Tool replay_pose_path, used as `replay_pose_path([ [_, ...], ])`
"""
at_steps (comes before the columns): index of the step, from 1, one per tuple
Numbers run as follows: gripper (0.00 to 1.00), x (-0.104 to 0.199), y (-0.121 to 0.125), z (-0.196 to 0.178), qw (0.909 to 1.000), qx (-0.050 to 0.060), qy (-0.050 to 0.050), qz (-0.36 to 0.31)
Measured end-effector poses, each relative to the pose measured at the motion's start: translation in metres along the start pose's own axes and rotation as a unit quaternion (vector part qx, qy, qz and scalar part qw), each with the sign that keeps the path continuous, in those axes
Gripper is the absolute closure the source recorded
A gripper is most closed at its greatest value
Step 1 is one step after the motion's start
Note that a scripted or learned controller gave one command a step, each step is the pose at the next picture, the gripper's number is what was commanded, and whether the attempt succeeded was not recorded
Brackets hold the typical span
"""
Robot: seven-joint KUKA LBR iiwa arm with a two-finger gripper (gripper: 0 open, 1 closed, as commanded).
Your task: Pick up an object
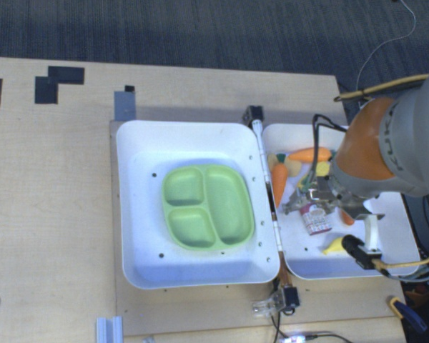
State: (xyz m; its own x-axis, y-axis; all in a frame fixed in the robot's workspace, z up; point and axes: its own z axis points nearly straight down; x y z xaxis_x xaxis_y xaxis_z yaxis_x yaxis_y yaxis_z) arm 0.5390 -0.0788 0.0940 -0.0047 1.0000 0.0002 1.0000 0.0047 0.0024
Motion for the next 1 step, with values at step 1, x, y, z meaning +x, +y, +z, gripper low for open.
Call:
replay_pose_path([
  [1,1.0,0.0005,0.0008,-0.0104,1.0,-0.001,0.0,-0.002],
])
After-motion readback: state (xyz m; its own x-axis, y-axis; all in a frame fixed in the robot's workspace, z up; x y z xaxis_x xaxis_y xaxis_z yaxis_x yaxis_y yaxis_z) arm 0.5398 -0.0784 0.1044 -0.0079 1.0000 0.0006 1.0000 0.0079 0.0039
